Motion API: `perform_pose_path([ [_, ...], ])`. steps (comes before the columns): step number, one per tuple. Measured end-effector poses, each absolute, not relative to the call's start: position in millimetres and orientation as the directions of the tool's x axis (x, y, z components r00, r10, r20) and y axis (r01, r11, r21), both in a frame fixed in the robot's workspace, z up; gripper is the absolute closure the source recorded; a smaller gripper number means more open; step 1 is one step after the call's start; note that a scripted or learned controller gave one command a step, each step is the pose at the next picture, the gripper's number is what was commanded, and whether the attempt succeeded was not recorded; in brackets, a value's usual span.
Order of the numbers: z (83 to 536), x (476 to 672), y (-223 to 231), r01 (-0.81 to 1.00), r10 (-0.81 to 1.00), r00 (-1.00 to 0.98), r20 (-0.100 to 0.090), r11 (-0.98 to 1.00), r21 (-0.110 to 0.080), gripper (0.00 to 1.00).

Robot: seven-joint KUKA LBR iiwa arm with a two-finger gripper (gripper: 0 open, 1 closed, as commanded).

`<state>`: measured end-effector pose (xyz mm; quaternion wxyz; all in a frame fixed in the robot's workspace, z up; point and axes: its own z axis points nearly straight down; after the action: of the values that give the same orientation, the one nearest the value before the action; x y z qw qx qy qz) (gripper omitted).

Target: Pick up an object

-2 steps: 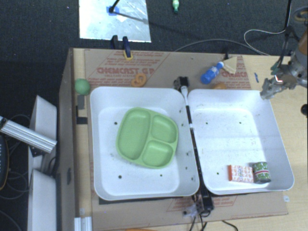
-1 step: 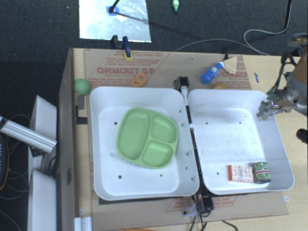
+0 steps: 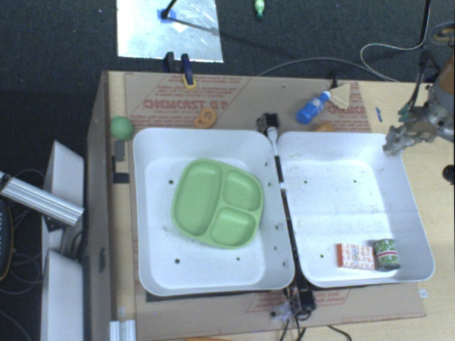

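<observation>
The gripper (image 3: 395, 142) hangs over the far right corner of the right bin (image 3: 409, 190), at the rim, with nothing between its ends; whether they stand apart or together I cannot tell from here.

The things to pick lie at the opposite end of that same bin: a small red-and-white box (image 3: 355, 256) and a short green can (image 3: 386, 255), close side by side against the near edge, toward the near right corner. The box lies flat with its long side running along the near wall; the can is just to its right, seemingly on its side.

So the targets lie toward the near edge from the gripper and a little inward, well apart from it, almost the whole depth of the bin away. The reach must cross that bare floor toward the near wall, I'd judge.

The left bin (image 3: 153, 190) holds a green divided plate (image 3: 217, 203), farther off across the divider.
</observation>
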<state>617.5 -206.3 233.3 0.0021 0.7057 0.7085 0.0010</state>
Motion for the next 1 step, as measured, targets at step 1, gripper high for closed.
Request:
perform_pose_path([
  [1, 253.0, 634.6, -206.4, 1.0, 1.0, -0.005, -0.002, 0.005, 0.004, 1.0],
])
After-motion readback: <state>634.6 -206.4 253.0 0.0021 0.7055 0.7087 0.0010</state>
